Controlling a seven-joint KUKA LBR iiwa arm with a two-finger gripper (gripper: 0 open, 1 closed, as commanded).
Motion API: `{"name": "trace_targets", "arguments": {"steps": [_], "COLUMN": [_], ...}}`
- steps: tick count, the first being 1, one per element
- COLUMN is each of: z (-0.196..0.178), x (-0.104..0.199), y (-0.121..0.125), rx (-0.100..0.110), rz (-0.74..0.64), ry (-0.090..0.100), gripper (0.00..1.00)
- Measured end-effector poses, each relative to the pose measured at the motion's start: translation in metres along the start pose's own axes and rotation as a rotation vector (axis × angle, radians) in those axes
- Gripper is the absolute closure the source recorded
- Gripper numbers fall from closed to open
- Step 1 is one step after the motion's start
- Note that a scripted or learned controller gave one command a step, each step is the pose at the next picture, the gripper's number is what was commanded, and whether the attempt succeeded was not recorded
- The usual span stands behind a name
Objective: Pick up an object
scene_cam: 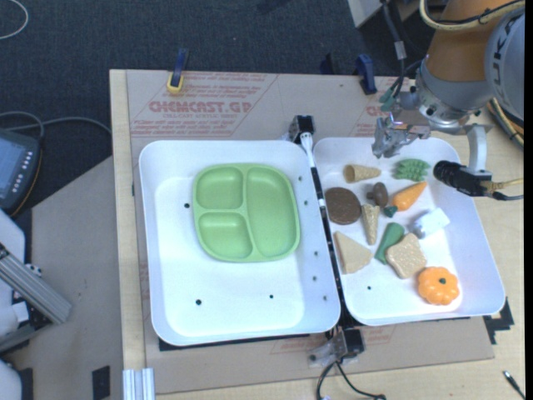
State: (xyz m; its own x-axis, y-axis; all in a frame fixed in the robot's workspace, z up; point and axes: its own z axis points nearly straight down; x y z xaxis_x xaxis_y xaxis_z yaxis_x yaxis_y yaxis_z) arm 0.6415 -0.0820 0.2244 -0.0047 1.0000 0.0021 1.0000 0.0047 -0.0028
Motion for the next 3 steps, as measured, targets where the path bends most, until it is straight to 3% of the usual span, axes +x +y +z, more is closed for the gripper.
{"name": "trace_targets", "arguments": {"steps": [2,3], "z": [0.006,-0.008], "x": [0.09,0.133], "y": [-0.067,-0.086], "rx": [0.004,0.001], "rz": [0.001,-0.001], "ry": [0.001,0.001], "gripper": [1.0,1.0]}}
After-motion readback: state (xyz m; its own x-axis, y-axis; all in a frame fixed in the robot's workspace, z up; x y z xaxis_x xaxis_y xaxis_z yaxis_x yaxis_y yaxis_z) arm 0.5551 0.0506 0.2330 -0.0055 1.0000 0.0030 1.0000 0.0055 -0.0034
